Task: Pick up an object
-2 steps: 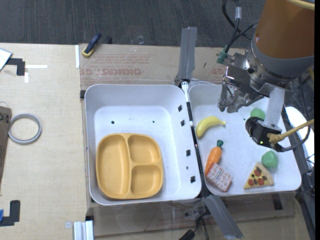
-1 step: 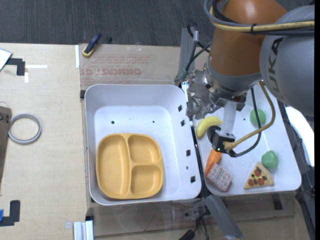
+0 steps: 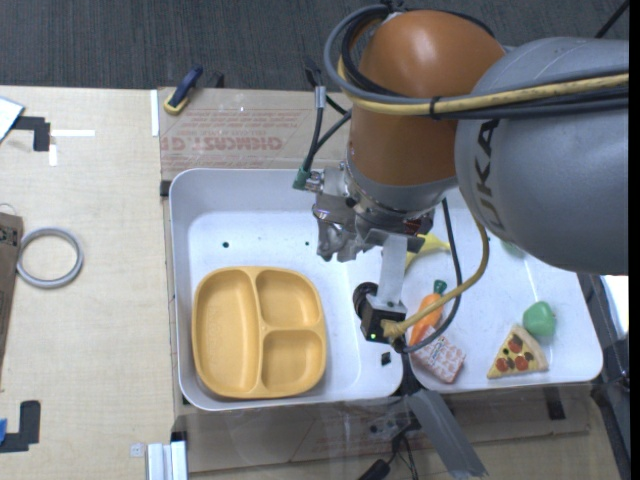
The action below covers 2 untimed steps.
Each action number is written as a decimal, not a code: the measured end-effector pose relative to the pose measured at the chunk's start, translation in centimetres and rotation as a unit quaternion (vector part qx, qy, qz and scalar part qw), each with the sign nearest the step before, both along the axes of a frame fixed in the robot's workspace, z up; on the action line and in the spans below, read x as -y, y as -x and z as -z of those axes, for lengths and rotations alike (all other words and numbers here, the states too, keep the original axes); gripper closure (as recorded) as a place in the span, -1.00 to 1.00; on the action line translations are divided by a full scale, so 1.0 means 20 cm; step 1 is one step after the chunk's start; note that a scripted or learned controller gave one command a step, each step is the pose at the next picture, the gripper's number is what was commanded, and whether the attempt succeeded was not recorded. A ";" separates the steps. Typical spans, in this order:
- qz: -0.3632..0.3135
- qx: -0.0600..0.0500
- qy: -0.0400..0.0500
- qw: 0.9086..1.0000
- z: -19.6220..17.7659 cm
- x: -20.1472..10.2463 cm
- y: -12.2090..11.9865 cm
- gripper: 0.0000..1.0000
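My gripper (image 3: 340, 240) hangs over the right part of the left bin (image 3: 190, 218), above bare white floor, with nothing seen in it. A yellow divided plate (image 3: 260, 328) lies in that bin's front half, to the lower left of the gripper. In the right bin (image 3: 575, 373) lie an orange carrot (image 3: 430, 314), a pink wafer-like block (image 3: 440, 358), a pizza slice (image 3: 518, 353) and a green lump (image 3: 539, 318). A yellow banana tip (image 3: 432, 243) pokes out from under the arm. The arm hides much of the right bin.
A roll of grey tape (image 3: 48, 256) lies on the wooden bench to the left. A blue clip (image 3: 185, 86) sits at the far edge of the cardboard sheet (image 3: 240, 128) behind the bins. A small black speck (image 3: 385, 358) lies by the bins' shared wall.
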<state>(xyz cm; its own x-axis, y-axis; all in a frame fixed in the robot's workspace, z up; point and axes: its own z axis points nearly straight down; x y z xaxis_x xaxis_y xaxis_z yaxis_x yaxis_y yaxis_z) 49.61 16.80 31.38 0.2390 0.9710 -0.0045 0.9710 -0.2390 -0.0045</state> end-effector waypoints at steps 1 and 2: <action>-0.018 0.000 0.000 1.000 0.15 -0.23 -0.04 1.00; 0.138 0.002 0.001 0.990 -0.39 -0.23 -0.10 1.00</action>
